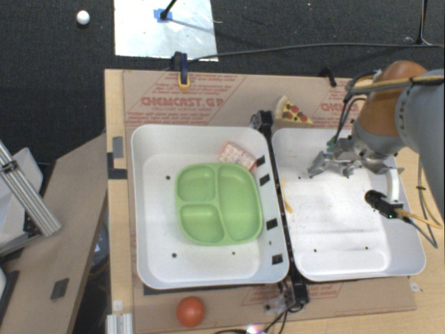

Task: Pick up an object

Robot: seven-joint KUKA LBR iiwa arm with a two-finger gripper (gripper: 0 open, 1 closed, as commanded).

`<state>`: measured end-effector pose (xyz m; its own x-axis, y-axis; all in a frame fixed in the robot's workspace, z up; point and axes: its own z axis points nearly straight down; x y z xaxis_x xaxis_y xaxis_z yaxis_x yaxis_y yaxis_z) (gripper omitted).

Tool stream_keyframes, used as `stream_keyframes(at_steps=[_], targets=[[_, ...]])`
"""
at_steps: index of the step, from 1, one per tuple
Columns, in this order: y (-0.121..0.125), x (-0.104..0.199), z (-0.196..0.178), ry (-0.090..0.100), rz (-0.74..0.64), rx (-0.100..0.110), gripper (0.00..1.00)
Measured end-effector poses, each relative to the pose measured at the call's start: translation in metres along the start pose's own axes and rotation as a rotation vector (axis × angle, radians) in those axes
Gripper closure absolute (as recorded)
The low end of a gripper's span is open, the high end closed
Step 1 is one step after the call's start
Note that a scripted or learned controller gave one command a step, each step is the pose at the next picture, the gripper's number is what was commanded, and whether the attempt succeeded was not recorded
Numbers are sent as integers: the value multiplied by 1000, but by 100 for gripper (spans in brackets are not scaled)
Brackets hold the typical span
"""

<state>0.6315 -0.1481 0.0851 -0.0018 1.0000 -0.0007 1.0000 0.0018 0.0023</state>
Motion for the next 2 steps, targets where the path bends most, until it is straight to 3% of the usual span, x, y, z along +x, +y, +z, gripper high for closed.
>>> stream_keyframes(at_steps=[1, 2], targets=[[1, 0, -11, 0, 0, -2, 100], [5, -6, -55, 1, 1, 0, 100]])
